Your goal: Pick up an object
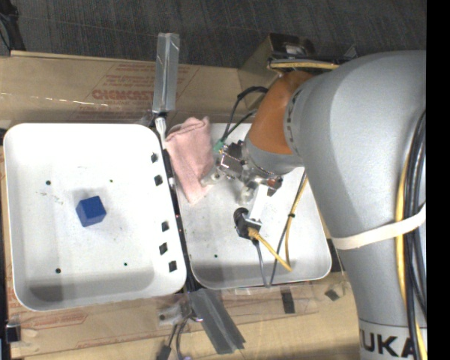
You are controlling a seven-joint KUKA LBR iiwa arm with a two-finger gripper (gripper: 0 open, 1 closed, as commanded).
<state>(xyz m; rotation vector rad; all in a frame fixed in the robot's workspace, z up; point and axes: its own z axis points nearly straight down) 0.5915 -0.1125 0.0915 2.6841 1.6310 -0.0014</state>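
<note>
Hand point(223, 163) low in right bin point(315, 265), at edge of pink cloth point(189, 154) bunched against the bin divider; can't tell if its grip is wide or narrow; blue cube point(91, 210) alone in left bin point(30, 291); judgement: pinch a raised fold, lift straight, avoid the wall

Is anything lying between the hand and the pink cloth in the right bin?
Nothing visible. The hand sits right beside the pink cloth in the right bin, with no object between them.
</note>
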